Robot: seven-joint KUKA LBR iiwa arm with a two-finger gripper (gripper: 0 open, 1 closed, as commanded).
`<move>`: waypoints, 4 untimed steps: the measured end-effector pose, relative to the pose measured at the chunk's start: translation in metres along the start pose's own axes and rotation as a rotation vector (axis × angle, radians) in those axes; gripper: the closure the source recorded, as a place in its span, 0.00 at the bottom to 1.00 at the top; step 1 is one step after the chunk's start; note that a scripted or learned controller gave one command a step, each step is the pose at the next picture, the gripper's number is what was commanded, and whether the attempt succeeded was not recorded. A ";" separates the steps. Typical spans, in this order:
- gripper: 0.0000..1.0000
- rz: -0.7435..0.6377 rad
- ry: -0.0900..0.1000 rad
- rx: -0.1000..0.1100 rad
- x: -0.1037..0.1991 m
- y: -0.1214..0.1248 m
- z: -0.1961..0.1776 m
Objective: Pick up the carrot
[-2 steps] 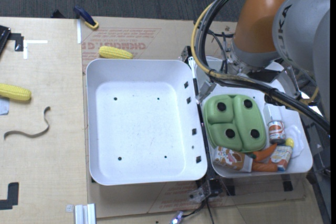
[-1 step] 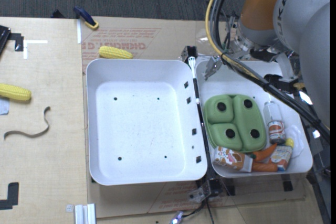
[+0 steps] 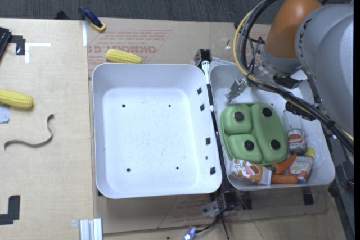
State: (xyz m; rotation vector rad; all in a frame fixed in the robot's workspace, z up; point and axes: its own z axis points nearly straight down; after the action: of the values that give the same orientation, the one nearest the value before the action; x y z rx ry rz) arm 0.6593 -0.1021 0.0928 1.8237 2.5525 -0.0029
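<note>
So we're looking down on the two white bins here. The left bin (image 3: 107,137) has just its bare white floor with a few small dark dots on it. The right bin (image 3: 220,73) is the crowded one. The arm (image 3: 326,48) comes in from the right, grey with that orange band up top, cables looping around it, and it hangs over the upper part of the right bin.

The gripper (image 3: 236,89) sits near the top left corner of the right bin, just above the big green tray thing (image 3: 253,132) (four rounded lobes, each with a dark hole in it). We see a bit of silvery metal poking out there, but honestly we can't tell how the pincer stands, open or closed, it's too small and tangled in with the cables. Nothing visible between its tips.

The carrot (image 3: 284,164) is down at the bottom right of the right bin, orange and lying at a slant, partly tucked under the green tray's lower edge. It's well apart from the gripper. Packed around it: a small can (image 3: 296,140) with a red label just above it, a little bottle (image 3: 302,164) right beside it, and a printed carton (image 3: 250,171) to its left.

Outside the bins, one corn cob (image 3: 124,56) lies on the cardboard above the left bin, and another corn cob (image 3: 16,99) sits far left on the bench.
</note>
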 end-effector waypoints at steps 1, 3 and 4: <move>0.00 -0.095 -0.001 -0.002 -0.045 -0.015 -0.075; 1.00 -0.038 -0.004 -0.002 -0.005 0.000 -0.011; 1.00 0.240 -0.001 -0.001 -0.115 -0.039 -0.087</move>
State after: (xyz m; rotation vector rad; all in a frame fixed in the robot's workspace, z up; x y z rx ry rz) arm 0.6596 -0.2236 0.1800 2.1151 2.3149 -0.0024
